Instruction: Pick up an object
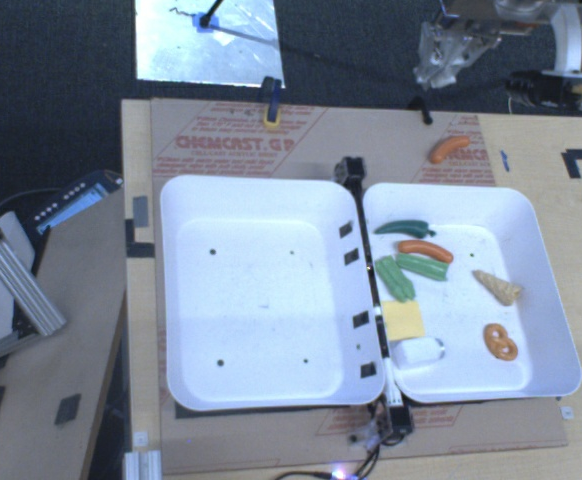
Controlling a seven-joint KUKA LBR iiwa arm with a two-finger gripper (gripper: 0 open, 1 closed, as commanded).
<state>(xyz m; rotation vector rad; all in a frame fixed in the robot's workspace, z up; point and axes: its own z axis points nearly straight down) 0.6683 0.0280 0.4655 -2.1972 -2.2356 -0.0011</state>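
Observation:
The right bin (546, 268) holds several small toy foods: a dark green pepper (405, 229), an orange sausage (424, 250), a green pickle (394, 277), a yellow cheese square (404, 320), a white piece (423, 349), a tan cone (498, 286) and a pretzel (500, 342). Another orange sausage (449, 148) lies on the bench behind that bin. My gripper (437, 72) hangs high at the top right, beyond the bench's far edge, well away from all the objects, with nothing seen in it.
The left bin (186, 203) lies beside the right one, joined by a black clip strip (366, 268). A shiny metal sheet (207, 26) lies at the back left. A yellow clamp (271, 103) sits on the bench's far edge.

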